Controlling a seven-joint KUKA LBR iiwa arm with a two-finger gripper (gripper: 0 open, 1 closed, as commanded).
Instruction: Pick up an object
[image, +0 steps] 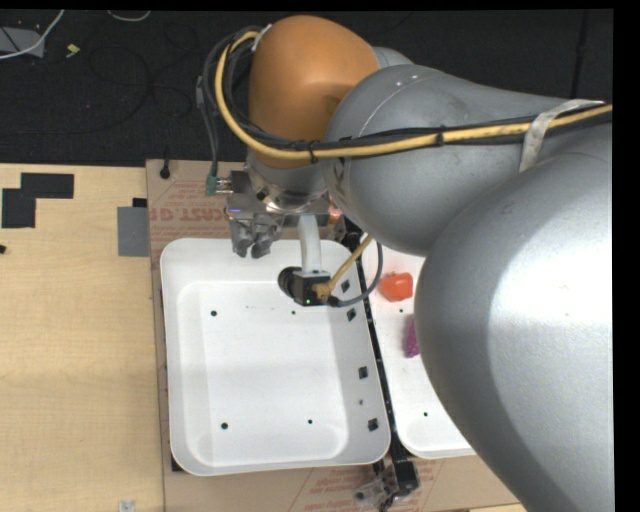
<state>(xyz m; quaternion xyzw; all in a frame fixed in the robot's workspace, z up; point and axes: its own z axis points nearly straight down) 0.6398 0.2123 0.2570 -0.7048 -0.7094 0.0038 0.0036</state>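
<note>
My gripper (255, 242) hangs below the orange wrist band, over the far edge of the left bin (190, 400). A white bar runs from the wrist down to a dark shape (300, 285) at the left bin's far right; I cannot tell whether that shape is a loose object or part of the tool. In the right bin (430, 440) an orange object (396, 287) lies near the far left corner. A small magenta object (411, 338) lies just nearer the camera, partly hidden by the arm. Both are well to the right of the gripper.
The big grey arm covers most of the right bin and the view's right side. A black divider with clips (370, 370) runs between the bins. Bare wooden bench (70, 350) lies to the left of the bins.
</note>
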